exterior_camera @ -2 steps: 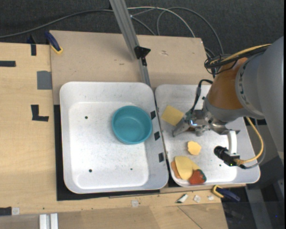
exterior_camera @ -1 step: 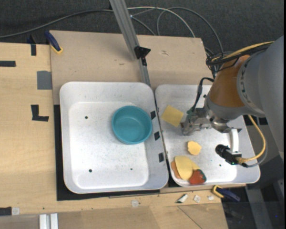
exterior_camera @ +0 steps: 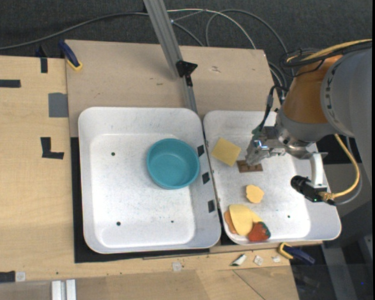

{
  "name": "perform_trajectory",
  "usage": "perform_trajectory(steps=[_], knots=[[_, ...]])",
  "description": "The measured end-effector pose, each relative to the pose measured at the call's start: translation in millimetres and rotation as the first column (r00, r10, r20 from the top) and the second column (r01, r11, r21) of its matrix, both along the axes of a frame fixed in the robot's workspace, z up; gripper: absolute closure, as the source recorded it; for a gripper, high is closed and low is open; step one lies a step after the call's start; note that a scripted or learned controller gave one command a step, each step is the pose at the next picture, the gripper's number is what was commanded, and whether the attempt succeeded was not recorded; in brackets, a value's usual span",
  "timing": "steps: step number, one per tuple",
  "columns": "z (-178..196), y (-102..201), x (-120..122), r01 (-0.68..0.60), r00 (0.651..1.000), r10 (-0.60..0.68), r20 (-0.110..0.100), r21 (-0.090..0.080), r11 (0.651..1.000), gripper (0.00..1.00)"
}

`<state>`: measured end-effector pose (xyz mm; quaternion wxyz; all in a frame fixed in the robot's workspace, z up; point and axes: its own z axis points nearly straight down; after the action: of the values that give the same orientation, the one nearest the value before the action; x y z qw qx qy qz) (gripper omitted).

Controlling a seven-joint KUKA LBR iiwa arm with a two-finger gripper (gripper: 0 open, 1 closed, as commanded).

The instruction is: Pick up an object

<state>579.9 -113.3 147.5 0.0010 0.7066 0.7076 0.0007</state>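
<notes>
Claw (exterior_camera: 256, 158) low over brown block (exterior_camera: 250, 166); grip state unclear. Yellow slab (exterior_camera: 225, 151) just left. Advisable: centre on block, close squarely.

The bench (exterior_camera: 25, 167) has a light wood-grain top. Black tape marks are stuck to its left side. A raised tan board (exterior_camera: 125, 74) covers the rear centre. Two shallow white bins rest side by side on the bench. The left bin (exterior_camera: 100, 230) and the right bin (exterior_camera: 306, 230) touch along their inner edges. A slanted grey metal post (exterior_camera: 165, 27) meets the board near its rear edge. Black cables (exterior_camera: 112, 22) run across the dark surface behind the bench.
</notes>
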Motion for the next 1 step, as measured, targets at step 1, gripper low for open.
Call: perform_trajectory(steps=[1], knots=[[55.7, 6.7, -6.5, 0.0, 1.0, 0.0, 0.002, 0.0, 1.0, 1.0]])
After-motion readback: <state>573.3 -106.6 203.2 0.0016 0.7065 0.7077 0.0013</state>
